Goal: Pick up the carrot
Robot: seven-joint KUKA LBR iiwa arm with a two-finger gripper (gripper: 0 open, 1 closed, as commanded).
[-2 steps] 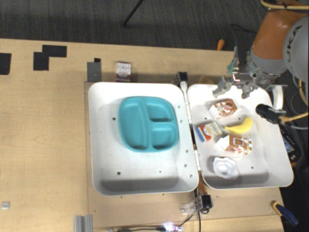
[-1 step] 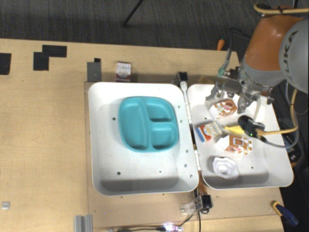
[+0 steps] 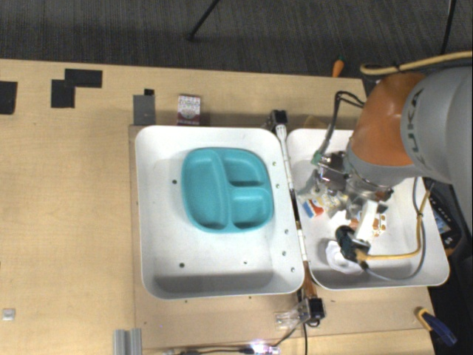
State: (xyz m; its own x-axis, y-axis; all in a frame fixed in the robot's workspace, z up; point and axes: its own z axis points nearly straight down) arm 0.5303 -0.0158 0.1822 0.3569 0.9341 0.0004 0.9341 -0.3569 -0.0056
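My gripper (image 3: pixel 329 192) reaches down into the right bin (image 3: pixel 429 272), near its left side, under the grey arm with the orange band. Just below and left of it lies a small orange-red piece (image 3: pixel 318 210) that looks like the carrot. It rests on the bin floor beside a small blue piece (image 3: pixel 307 207). The gripper is close above these pieces, and nothing shows between its fingers. The wrist hides part of the bin floor.
A teal divided plate (image 3: pixel 225 189) lies in the left bin (image 3: pixel 159 272). In the right bin, an orange-and-white item (image 3: pixel 380 225) lies right of the gripper and a white item (image 3: pixel 336 256) sits near the front. The bins' shared wall (image 3: pixel 294 213) runs just left of the gripper.
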